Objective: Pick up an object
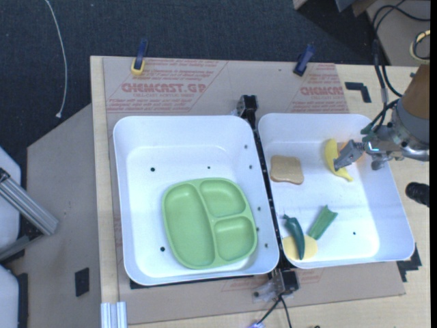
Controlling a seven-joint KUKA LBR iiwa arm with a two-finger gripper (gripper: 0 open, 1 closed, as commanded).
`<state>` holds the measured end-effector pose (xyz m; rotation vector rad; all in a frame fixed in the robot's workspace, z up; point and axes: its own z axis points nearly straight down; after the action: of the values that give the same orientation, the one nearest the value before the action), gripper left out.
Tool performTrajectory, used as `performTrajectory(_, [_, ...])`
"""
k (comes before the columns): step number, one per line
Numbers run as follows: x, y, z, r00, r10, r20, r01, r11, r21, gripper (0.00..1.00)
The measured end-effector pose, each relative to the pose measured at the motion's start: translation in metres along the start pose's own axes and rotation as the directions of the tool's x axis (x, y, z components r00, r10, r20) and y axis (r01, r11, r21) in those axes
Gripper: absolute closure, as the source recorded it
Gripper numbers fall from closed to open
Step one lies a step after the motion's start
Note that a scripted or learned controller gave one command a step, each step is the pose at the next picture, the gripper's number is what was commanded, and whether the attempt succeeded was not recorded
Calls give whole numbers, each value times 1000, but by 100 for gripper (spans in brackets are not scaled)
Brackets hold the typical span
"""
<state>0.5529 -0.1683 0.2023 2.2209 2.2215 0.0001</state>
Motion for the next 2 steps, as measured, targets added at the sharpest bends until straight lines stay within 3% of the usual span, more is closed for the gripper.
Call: performTrajectory(2, [2, 6, 112, 1000, 1, -3, -1, 1000, 8, 0])
